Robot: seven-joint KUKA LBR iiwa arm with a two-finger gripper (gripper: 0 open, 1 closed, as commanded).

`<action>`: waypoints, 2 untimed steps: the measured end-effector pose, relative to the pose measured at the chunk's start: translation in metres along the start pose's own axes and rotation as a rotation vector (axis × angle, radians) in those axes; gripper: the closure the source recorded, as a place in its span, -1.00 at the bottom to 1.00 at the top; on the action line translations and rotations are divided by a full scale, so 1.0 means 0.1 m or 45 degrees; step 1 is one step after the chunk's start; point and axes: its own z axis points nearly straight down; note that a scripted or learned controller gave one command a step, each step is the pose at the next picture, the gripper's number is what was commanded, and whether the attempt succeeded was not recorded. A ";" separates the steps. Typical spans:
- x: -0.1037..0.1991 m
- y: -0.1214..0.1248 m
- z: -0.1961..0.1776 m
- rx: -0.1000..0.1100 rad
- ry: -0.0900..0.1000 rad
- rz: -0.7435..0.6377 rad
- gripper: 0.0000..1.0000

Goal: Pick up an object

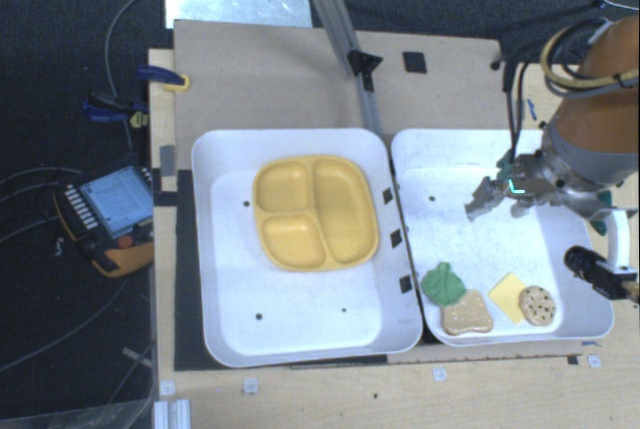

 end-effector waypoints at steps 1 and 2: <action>0.00 0.01 -0.01 -0.003 0.000 0.000 -1.00; 0.02 0.00 0.40 0.000 0.000 0.004 -1.00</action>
